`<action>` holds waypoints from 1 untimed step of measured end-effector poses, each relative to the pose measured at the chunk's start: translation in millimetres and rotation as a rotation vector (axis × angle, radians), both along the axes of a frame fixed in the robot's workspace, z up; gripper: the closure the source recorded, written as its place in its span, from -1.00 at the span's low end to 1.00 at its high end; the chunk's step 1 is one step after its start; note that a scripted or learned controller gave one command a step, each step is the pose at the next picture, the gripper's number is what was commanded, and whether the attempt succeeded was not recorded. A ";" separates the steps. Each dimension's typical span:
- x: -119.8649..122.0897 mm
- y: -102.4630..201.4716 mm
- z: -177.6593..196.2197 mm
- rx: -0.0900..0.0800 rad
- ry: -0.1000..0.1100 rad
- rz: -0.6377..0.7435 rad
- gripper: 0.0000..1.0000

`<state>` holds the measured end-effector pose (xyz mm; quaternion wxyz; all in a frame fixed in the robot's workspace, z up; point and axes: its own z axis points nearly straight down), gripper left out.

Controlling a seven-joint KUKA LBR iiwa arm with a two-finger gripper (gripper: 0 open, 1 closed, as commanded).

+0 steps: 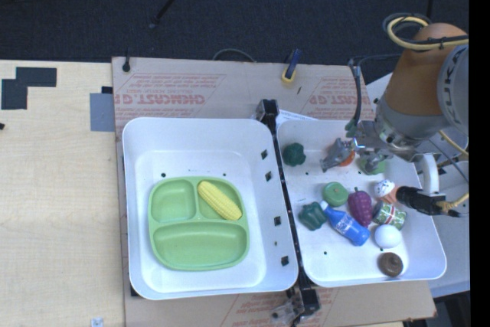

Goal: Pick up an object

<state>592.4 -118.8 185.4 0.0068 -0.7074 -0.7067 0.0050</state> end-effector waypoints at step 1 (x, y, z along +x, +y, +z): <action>3.0 -0.2 7.9 -0.001 -0.013 0.002 -1.00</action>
